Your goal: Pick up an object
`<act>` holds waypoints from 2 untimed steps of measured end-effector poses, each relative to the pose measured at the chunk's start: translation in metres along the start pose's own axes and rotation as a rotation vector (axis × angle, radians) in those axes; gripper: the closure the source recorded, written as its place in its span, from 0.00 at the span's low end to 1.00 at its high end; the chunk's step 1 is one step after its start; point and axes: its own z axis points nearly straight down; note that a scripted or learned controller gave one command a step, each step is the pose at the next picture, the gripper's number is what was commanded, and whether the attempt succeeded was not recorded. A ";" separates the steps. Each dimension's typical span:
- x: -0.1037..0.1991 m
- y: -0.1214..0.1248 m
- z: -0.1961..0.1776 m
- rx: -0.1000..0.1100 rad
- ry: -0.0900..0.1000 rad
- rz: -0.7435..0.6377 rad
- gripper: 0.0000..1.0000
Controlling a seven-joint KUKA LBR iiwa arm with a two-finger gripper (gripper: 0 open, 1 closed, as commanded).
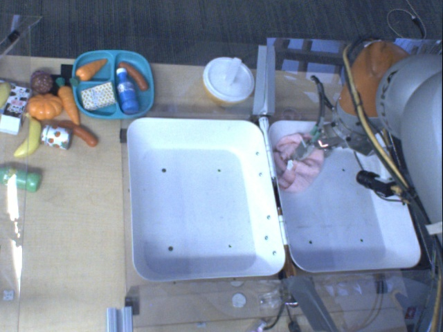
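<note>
A crumpled pink cloth (297, 163) lies in the right bin (360, 241), near its far left corner. My gripper (309, 146) reaches in from the right and sits right on top of the cloth, its tips down among the folds. The grey arm with its orange band (377, 68) looms over the bin's far right side.
The left bin (201, 199) stands beside the right one. On the bench at the far left are a blue divided plate (111, 85) with toy food, a banana (29, 140), a pumpkin (43, 106) and a green object (24, 178). A white lidded cup (228, 80) stands behind the bins.
</note>
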 end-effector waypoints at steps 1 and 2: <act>-0.010 0.003 0.000 0.024 0.007 -0.182 0.00; -0.012 0.006 -0.013 0.010 -0.006 -0.186 1.00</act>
